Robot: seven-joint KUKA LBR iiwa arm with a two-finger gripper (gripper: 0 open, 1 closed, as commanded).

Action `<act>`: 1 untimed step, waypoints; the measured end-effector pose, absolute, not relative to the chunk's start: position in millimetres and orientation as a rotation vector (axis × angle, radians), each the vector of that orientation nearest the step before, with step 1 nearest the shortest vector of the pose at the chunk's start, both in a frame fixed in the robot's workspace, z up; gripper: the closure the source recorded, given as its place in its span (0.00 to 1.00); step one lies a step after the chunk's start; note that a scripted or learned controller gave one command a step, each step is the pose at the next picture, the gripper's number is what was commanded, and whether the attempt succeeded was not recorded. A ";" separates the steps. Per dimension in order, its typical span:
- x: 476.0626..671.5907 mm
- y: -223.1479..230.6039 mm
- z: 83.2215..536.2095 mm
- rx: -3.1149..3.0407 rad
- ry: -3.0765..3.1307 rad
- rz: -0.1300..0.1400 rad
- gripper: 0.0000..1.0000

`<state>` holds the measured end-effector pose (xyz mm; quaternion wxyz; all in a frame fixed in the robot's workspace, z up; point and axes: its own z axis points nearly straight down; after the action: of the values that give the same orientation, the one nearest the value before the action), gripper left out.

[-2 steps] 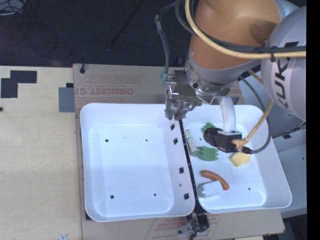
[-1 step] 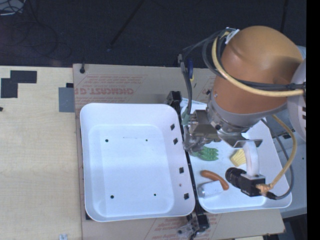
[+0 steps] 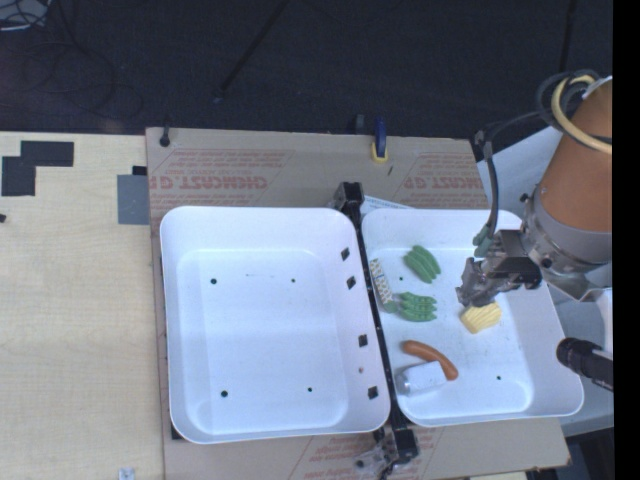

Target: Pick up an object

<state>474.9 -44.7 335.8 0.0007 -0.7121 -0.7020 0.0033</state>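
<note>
Camera view, left to right: bench (image 3: 70, 298) is bare wood with black patches (image 3: 40, 163) and a grey patch (image 3: 131, 198) near the far left; flat shapes, can't tell what they are. Cardboard sheet (image 3: 260, 168) lies under both bins, with red print that is upside down and too blurred to read reliably. Left bin (image 3: 185, 268) has a few dark dots on its floor. Clamp (image 3: 379, 140), blue and yellow, sits at the cardboard's far edge. Black clips (image 3: 352, 200) run along the seam between the bins. Right bin (image 3: 540, 388) holds all the pickable items. Ribbed strip (image 3: 379, 280) lies by its left wall, small and hard to identify. Far pod (image 3: 422, 263) is green and lies apart; near pod (image 3: 417, 307) is just beside the strip's lower end. Sausage (image 3: 430, 359) is orange, with the white block (image 3: 421, 377) touching it on the front side. Yellow piece (image 3: 481, 317) lies right of the near pod. Gripper (image 3: 478, 290) is low over the yellow piece's upper-left edge and overlaps it here; contact unclear. It's dark and blurred, so I can't tell if it is open or closed. Arm (image 3: 585, 168) is cut off at the right.
</note>
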 end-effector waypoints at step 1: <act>476.4 24.8 405.0 -2.217 -2.229 -0.005 1.00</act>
<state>476.4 24.8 405.0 -0.0013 -0.7052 -0.7090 -0.0017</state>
